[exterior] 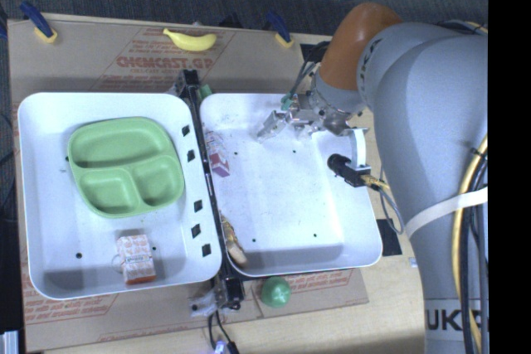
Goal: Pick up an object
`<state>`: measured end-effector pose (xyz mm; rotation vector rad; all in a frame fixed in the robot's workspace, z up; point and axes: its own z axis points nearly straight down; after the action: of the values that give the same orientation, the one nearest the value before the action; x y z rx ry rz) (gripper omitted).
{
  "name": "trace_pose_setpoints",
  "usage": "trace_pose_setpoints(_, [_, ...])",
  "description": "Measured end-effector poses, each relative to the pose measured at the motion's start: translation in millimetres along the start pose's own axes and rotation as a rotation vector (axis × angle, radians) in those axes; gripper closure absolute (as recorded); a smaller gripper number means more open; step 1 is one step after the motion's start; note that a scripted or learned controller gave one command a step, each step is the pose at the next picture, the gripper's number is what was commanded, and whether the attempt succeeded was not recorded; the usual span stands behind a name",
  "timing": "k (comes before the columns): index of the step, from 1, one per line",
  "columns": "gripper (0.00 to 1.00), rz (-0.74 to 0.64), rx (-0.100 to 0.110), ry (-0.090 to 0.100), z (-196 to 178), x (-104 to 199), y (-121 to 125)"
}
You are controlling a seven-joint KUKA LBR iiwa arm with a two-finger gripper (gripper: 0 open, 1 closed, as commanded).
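1. Red and white, a small carton (pixel 217 155) lies in the right bin (pixel 282 257), hard against its left wall, just beside the divider between the two bins.
2. Over to its right and a little farther back, the gripper (pixel 274 125) sits low above the bin floor near the back wall, apart from the carton, with bare white floor between them.
3. Its metal fingers (pixel 267 128) point left toward the carton's side; nothing shows between them, and I cannot tell how wide they stand.
4. A tan, bone-like piece (pixel 233 247) lies in the same bin's front-left corner, well away from the gripper.
5. In the left bin (pixel 33 178), a green divided tray (pixel 126 166) rests, with a wrapped snack pack (pixel 135 257) in front of it.
6. On the cardboard outside, a yellow banana (pixel 191 38) lies behind the bins and a green ball (pixel 275 292) lies in front.
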<state>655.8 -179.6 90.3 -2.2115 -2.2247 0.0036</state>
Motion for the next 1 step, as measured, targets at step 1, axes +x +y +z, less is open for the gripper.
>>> trace_pose_setpoints(1, [1.00, -0.004, -0.002, -0.001, -12.4, -0.2, 1.3])
